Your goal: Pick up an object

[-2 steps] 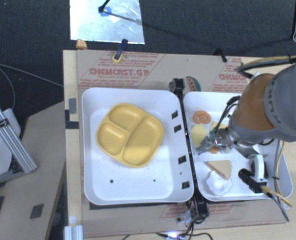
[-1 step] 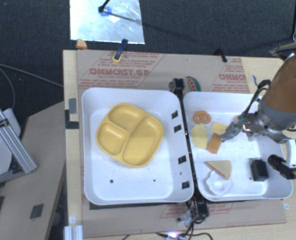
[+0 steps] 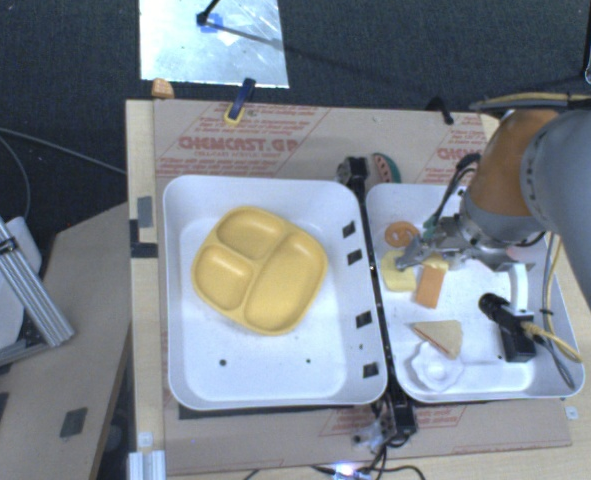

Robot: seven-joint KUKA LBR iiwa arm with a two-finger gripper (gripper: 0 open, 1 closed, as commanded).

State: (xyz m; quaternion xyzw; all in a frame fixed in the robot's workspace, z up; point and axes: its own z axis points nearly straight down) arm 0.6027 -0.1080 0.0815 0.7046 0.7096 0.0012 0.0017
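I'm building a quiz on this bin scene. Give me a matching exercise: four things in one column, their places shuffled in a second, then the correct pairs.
Things:
1. yellow divided plate
2. pretzel-shaped piece
3. sandwich wedge
4. orange block

Places:
A. right bin, near its top-left corner
B. left bin, lying alone
C. right bin, toward its lower edge
D. right bin, just below the gripper

Pairs: 1-B, 2-A, 3-C, 4-D
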